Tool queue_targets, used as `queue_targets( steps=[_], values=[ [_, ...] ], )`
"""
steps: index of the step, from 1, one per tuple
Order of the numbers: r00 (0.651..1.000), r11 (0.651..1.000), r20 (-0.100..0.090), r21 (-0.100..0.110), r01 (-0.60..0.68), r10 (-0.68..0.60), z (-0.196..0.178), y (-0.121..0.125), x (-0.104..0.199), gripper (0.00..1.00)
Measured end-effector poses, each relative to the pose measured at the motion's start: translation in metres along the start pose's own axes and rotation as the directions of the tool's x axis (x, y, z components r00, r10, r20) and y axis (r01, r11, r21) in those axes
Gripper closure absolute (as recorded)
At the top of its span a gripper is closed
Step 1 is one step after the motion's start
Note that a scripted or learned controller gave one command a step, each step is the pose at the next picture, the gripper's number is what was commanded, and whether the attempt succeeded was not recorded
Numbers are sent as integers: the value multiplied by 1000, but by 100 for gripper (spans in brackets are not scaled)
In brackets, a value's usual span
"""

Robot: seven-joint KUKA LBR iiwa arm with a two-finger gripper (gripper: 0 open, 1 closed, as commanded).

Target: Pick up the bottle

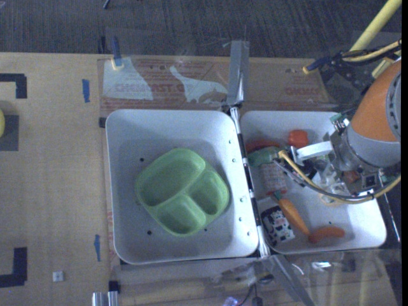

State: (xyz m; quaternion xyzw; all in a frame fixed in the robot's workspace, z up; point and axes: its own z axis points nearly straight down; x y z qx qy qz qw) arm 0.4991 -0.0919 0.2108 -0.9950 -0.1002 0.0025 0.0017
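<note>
Down in the right bin (376, 234), the claw (325, 171) sits low among the clutter, below the grey wrist and orange band of the arm (376, 116), with a white bracket and a looping yellow-and-black cable beside it. Whether it is open or closed cannot be told, and nothing can be seen held in it. Just to its left lies the bottle (271, 171), on its side with a green cap toward the divider and a pale, speckled label; it appears near the claw, though contact cannot be judged. Around it lie an orange-red piece (298, 138) toward the far wall, an orange carrot (295, 217) running diagonally, a reddish sausage-shaped item (326, 234) near the front wall, and a small black-and-white box (277, 225) by the divider. Across the divider, the left bin (127, 139) holds a green divided plate (182, 191). Both bins rest on the wooden bench (44, 190).
</note>
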Motion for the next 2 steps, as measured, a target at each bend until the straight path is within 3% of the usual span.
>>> queue_targets(
  steps=[1,2],
  values=[
    [1000,1000,0,0,1,-1,0,0,0,0],
    [1000,1000,-8,-2,25,-25,125,-5,-18,0]
  ],
)
